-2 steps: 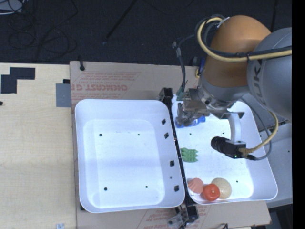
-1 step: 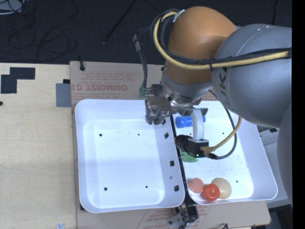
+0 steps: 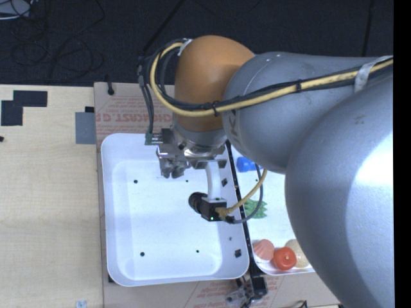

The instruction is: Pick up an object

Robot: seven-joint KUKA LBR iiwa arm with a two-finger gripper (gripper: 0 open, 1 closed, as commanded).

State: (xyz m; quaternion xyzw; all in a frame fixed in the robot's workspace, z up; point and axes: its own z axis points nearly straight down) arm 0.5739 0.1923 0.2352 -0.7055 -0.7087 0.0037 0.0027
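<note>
— Where are the objects?
— Lower right: a red tomato-like piece (image 3: 284, 258) and a blue item (image 3: 244, 165) lie in the right bin (image 3: 276, 191).
— The hand (image 3: 173, 167)?
— Over the left bin (image 3: 128, 236); its grip cannot be told.

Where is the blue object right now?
The blue object lies in the right bin, near its upper left part, just past the divider and partly hidden beneath the arm, above the green item.
</note>
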